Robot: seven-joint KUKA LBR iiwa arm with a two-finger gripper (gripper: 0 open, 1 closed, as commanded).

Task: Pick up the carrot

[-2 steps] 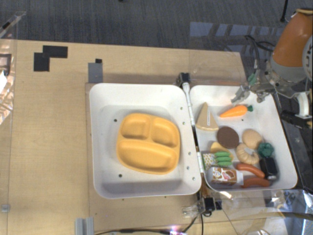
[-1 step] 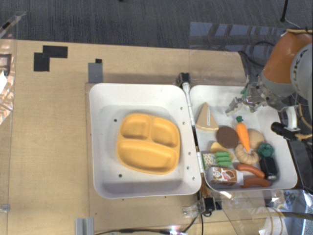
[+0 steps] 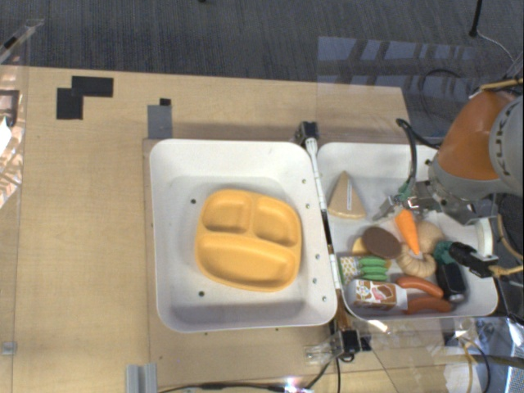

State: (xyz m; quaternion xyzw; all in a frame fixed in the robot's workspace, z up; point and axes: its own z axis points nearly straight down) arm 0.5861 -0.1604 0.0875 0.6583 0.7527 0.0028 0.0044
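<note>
Over in the right-hand bin [image 3: 372,160], the arm has its gripper [image 3: 405,205] down among a heap of toy food, right at the top end of the carrot [image 3: 408,231]. The carrot lies on its side with its thick end toward the gripper and its tip toward the near edge, resting in the middle of the pile. The metal fingers [image 3: 388,208] show as a splayed pair on either side of the carrot's upper end, so they look parted and touching or nearly touching it, but from here I cannot make out a firm pinch, and the carrot seems to rest on the things beneath it rather than hang from anything.

Just left of the carrot sits a brown round piece [image 3: 381,241], and beyond that a pale wedge of cheese [image 3: 347,196] leans near the bin's left wall. A beige ring-shaped pastry [image 3: 416,262] touches the carrot's tip. Along the near side lie a green bean pod [image 3: 370,268], a small bottle with a brown label [image 3: 376,294] and a red sausage [image 3: 426,295].

The left bin [image 3: 172,244] holds a yellow divided plate [image 3: 248,239], sitting upright in its middle, well apart from the arm with its orange band [image 3: 471,142]
</note>
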